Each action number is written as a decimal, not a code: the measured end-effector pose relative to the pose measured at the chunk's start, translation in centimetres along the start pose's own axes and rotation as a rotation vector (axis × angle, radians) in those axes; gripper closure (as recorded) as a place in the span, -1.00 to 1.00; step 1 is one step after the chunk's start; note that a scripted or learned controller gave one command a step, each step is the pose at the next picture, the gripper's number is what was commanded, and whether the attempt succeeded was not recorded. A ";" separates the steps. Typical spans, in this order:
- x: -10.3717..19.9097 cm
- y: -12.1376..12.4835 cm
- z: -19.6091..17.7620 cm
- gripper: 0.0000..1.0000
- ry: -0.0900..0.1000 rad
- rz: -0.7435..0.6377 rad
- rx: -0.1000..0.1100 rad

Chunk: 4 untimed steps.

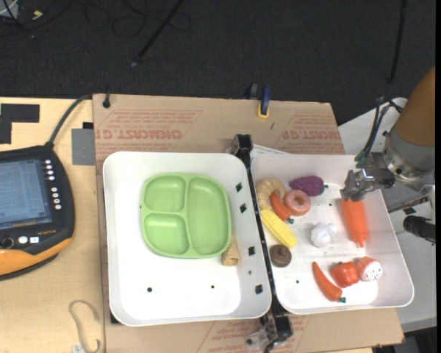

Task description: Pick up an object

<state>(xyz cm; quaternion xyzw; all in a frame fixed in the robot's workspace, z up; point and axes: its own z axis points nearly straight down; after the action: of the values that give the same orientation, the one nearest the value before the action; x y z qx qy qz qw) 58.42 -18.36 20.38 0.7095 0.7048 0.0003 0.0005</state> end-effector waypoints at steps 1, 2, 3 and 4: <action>-0.3 -0.1 -2.4 1.00 0.001 -0.001 0.002; 5.0 0.5 -3.3 1.00 0.002 -0.008 0.003; 9.5 2.1 -2.7 1.00 0.001 -0.009 0.002; 14.9 3.4 -3.0 1.00 0.002 -0.010 0.002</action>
<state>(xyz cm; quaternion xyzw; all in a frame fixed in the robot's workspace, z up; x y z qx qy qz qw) 61.87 -3.53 23.37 0.7061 0.7082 0.0003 -0.0008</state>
